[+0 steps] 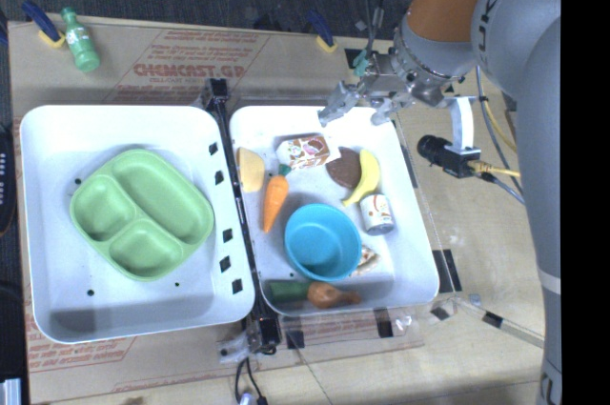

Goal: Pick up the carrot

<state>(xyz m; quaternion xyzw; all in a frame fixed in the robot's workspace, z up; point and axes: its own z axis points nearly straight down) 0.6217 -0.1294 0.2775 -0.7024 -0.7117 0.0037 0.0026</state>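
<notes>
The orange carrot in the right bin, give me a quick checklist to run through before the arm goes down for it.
1. Orange carrot with green top in plain sight, nothing lying on it: ok.
2. Two-finger gripper open, nothing between its fingers: ok.
3. Gripper lined up over the carrot: not ok; it hangs at the far rim of the right white bin, the carrot lies nearer the dividing wall.
4. Room for fingers around the carrot: cannot tell; the pale yellow wedge and round blue bowl sit close by.
5. Path from gripper to carrot: not ok, the printed snack packet lies between.
</notes>
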